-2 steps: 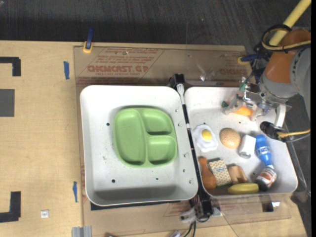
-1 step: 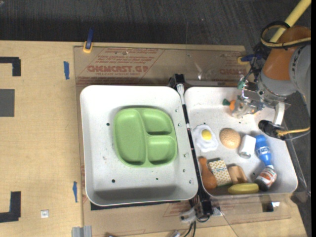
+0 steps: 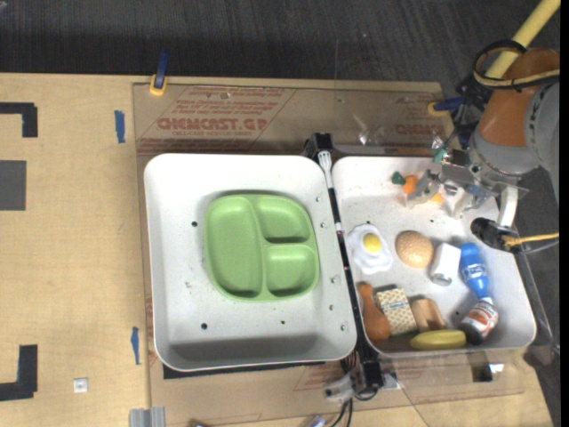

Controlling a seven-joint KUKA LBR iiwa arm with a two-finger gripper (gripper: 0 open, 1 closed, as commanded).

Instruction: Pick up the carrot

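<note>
The carrot (image 3: 408, 184) is small and orange with a green tip. It lies near the back wall of the right bin (image 3: 524, 305), and its green end points left. My gripper (image 3: 433, 189) is down over the carrot's right end, where a bit of orange shows beneath it. The grey arm with its orange band (image 3: 507, 118) comes in from the upper right. I cannot tell whether the carrot is held.
The right bin also holds a fried egg (image 3: 370, 245), a bread roll (image 3: 413, 249), a white can (image 3: 444, 263), a blue bottle (image 3: 474, 272), a sausage (image 3: 373, 317), a banana (image 3: 437, 338) and a red can (image 3: 480, 318). A green divided plate (image 3: 262, 243) sits in the left bin (image 3: 169, 265).
</note>
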